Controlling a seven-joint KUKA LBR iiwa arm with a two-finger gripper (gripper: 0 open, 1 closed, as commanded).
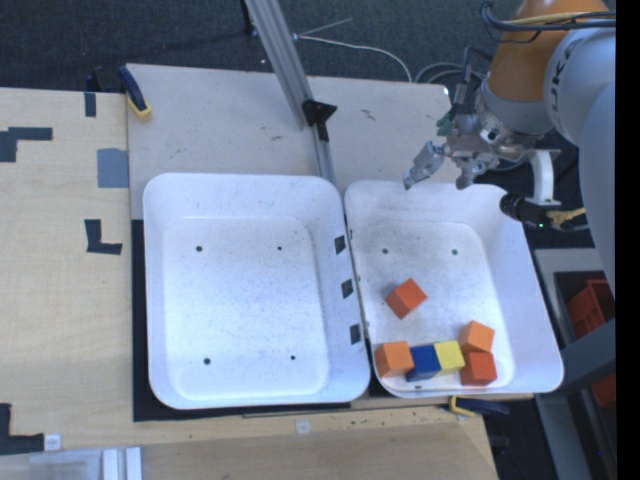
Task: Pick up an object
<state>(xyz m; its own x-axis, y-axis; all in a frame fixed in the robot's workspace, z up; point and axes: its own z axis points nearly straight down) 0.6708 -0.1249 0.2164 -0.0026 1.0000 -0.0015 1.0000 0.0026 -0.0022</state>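
Note:
Several small blocks lie in the right bin [520, 268]. An orange block [405, 297] sits alone near the bin's middle. Along the near edge sit an orange block [394, 357], a blue block [424, 359] and a yellow block [448, 354] in a row, with two more orange blocks [478, 336] [480, 367] at their right end. My gripper [441, 172] hangs over the far rim of the right bin, well above and beyond the blocks. It is open, its two fingers spread with nothing between them.
The left bin [160, 268] stands beside the right one. A slanted metal rail [285, 58] runs down to the gap between the bins. Cables [420, 73] lie on the bench behind the right bin. A blue and yellow clamp [134, 92] sits at the far left.

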